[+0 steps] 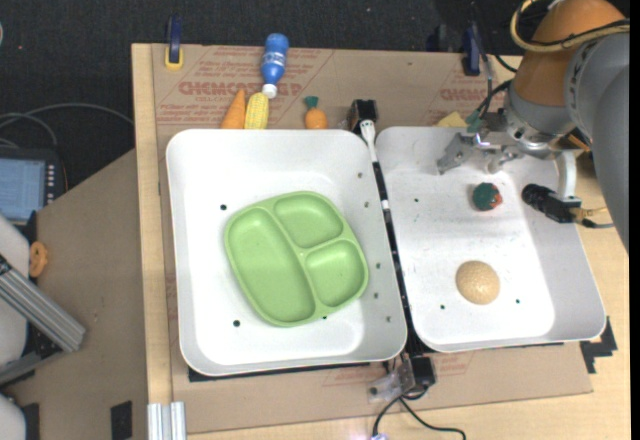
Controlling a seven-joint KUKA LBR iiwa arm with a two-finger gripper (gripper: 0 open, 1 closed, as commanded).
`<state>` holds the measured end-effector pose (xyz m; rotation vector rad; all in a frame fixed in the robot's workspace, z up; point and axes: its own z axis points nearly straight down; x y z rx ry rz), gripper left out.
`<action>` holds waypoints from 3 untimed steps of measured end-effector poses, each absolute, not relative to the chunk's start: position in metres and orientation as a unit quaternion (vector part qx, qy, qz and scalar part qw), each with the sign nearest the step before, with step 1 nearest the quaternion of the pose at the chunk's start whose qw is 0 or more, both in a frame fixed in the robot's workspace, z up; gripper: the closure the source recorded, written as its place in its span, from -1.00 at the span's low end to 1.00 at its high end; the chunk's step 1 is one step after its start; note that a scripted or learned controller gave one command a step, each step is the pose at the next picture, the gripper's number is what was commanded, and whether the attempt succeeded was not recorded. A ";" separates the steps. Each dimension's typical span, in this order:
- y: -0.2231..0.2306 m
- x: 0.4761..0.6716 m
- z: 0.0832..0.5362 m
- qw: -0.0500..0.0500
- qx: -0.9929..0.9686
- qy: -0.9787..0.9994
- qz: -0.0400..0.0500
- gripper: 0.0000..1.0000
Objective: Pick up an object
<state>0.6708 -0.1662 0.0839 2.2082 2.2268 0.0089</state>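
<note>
Grey gripper [478,150] sits upper right of frame over the right bin [560,303], fingers spread wide, holding nothing. Small ball [487,196] lies just below; bun [478,282] lower.

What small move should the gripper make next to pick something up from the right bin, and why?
Probably a short drop toward the small green and red object. The gripper sits over the far part of the right bin, just beyond that object and apart from it, with nothing between its fingers. The tan ball lies farther off, near the bin's front.
</note>
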 end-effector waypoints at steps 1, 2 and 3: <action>-0.104 0.667 0.085 -0.002 0.705 0.709 0.000 -1.00; -0.193 0.666 0.085 0.003 0.709 0.705 -0.001 -1.00; -0.202 0.645 0.085 -0.001 0.708 0.706 -0.001 -1.00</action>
